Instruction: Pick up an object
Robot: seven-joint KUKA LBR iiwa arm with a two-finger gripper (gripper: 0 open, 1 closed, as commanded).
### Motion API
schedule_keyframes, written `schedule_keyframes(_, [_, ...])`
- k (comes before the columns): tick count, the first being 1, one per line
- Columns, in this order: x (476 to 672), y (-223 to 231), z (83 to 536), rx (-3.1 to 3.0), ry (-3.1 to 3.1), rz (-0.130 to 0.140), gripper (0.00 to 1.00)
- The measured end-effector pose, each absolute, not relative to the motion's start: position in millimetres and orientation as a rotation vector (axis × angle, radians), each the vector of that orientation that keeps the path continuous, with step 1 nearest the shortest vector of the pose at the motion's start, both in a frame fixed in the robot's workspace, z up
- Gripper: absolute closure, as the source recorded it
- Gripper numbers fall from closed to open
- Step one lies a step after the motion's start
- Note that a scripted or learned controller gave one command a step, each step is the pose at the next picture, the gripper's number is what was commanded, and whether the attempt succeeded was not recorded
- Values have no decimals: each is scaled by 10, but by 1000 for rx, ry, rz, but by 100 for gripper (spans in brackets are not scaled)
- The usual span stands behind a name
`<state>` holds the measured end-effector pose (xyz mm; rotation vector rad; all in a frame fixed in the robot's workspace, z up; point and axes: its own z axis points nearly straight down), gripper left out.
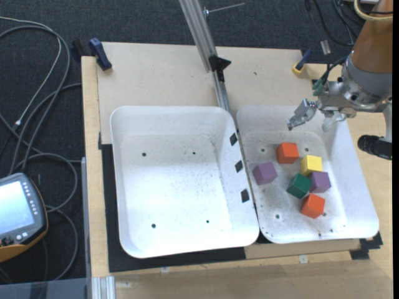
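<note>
- Up at the far rim of the right bin [349, 167], the hand [315, 118] hangs with its two fingers spread apart, one grey fingertip [295, 119] reaching toward the bin's middle and the other [328, 123] nearer the arm; nothing sits between them.
- Behind the hand, the grey arm [368, 73] with its orange band [377, 42] comes in from the right side of the bench [162, 73].
- Just below the hand, on the floor of the right bin, lies an orange cube [287, 152], the block nearest the hand and clear of the fingers.
- Beside it, toward the arm, sits a yellow cube [312, 164], touching a purple cube [320, 181] in front of it.
- A green cube [299, 185] leans against that purple cube, tilted on an edge.
- A second orange cube [313, 205] rests nearest the right bin's front rim, just beside the green one.
- Another purple cube [264, 172] lies apart from the cluster, toward the divider between the bins.
- Across that divider from the right bin stands the left bin [124, 185].
- Beyond the right bin's far rim, a metal pole [199, 30] rises from the bench.
</note>
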<state>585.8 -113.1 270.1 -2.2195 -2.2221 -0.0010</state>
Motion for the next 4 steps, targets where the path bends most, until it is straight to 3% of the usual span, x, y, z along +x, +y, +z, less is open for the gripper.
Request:
schedule_keyframes(1, [6055,-1365,948,-2216,-2215,8,0])
schedule_keyframes(2, [6083,-1357,1106,-2220,-2221,-2,100])
schedule_keyframes(3, [5770,-809,1054,-2213,-2222,1,100])
schedule_keyframes(4, [4933,-238,2031,-2214,-2226,-6,100])
